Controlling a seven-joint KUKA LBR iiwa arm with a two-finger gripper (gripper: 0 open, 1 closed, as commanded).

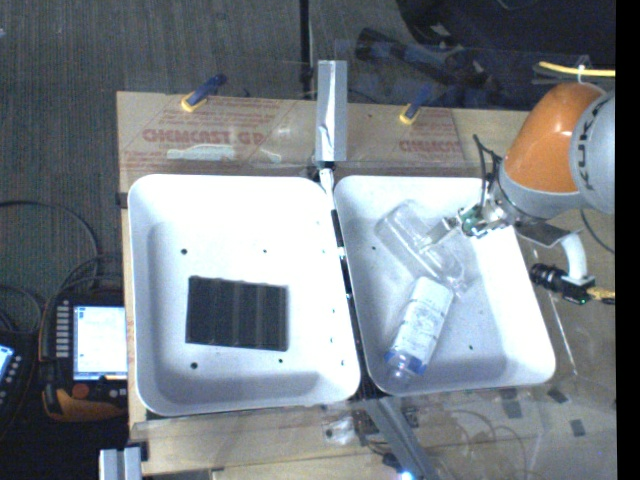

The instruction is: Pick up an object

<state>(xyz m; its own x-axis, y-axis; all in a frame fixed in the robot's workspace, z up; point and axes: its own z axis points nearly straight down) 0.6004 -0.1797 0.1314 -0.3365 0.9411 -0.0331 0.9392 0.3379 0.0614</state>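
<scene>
In the right bin, the clear plastic cup lies just at nine o'clock of the pincer, its long axis running ten to four, while the pincer's own state I cannot tell from here.

Robotics lab indicated, two white bins set on a clamped board left of the fingers, grey-and-orange arm mounted, teach pendant and loose cables seen on carpeted floor.
</scene>
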